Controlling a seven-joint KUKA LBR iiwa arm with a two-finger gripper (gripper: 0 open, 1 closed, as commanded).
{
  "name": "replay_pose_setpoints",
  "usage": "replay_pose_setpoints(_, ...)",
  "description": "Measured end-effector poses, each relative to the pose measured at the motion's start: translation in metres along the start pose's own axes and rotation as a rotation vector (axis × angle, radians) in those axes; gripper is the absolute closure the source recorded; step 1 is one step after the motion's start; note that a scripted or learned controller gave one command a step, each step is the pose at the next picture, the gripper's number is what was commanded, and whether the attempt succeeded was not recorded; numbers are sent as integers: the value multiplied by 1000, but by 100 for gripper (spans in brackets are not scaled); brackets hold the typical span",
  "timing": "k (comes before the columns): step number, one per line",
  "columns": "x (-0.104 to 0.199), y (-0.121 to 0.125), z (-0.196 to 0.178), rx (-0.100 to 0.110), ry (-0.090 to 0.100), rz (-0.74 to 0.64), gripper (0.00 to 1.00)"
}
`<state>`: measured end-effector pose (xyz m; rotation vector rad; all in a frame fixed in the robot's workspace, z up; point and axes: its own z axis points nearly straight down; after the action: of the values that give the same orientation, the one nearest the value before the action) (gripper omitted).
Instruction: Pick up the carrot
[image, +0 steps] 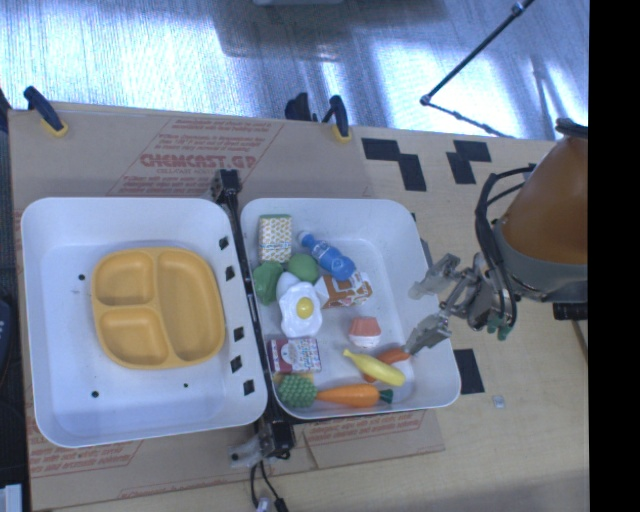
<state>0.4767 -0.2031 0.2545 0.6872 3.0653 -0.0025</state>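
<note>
Your carrot (352, 396) lies in the right bin (425, 240), flat on the floor close to the near wall, with its long axis running roughly left to right along that wall and its green top end toward the right. The gripper (432, 312) hovers over the bin's right rim, and its fingers (428, 283) are spread wide apart with nothing between them. From there the carrot sits to the left and toward the near edge, so you need to travel inward and nearer before descending.

Mind the neighbours. A yellow banana (375, 367) lies just above the carrot, near touching it, and a small orange piece (394, 355) rests beside the banana. A green knobbly toy (295, 389) touches the carrot's left end. A juice carton (294, 354) sits just beyond that.

Judging by this, you would set the fingers across the carrot's short width, one on the banana side and one on the wall side. Room is tight on both: the bin wall crowds the near flank, the banana the far flank. The middle of the carrot looks the freest place to close.

The left bin (60, 400) holds a yellow divided plate (158, 306), well apart from all this.
</note>
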Motion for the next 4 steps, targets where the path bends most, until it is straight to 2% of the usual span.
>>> replay_pose_setpoints(1,31,63,116,-1,5,-11,0)
replay_pose_setpoints(2,42,95,160,-1,-8,-282,0)
replay_pose_setpoints(3,43,95,152,-1,0,-284,100)
replay_pose_setpoints(4,30,64,163,-1,1,74,100)
